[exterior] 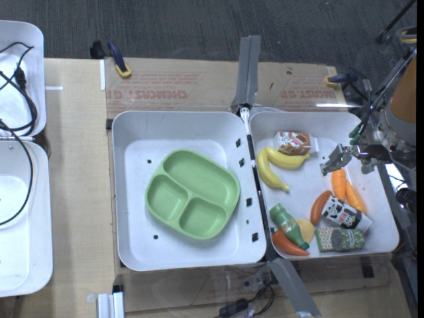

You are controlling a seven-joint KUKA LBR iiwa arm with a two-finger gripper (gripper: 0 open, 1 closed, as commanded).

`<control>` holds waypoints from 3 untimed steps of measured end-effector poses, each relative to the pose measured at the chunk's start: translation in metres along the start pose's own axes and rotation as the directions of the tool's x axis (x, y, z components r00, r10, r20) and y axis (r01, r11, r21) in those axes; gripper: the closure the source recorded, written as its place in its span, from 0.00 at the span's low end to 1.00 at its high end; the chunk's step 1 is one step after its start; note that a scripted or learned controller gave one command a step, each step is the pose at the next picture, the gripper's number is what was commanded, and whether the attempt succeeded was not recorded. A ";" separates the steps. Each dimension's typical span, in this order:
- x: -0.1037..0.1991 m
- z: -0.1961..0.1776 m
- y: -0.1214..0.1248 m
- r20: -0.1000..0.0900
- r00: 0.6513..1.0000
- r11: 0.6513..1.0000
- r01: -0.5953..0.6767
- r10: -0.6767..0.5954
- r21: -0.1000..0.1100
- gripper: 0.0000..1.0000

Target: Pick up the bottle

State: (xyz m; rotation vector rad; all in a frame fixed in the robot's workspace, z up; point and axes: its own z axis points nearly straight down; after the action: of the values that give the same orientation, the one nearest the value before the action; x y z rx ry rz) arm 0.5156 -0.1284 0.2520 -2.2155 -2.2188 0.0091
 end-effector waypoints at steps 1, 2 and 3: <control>-0.001 -0.005 0.001 0.000 1.000 1.000 -0.001 0.001 0.007 1.00; -0.001 -0.005 0.001 0.001 1.000 1.000 -0.001 0.001 0.007 0.00; 0.023 0.141 -0.002 -0.001 0.969 0.969 0.248 -0.248 0.000 0.00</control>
State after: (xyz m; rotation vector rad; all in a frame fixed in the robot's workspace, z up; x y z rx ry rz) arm 0.5129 -0.1055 0.1112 -1.9198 -2.4775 0.0064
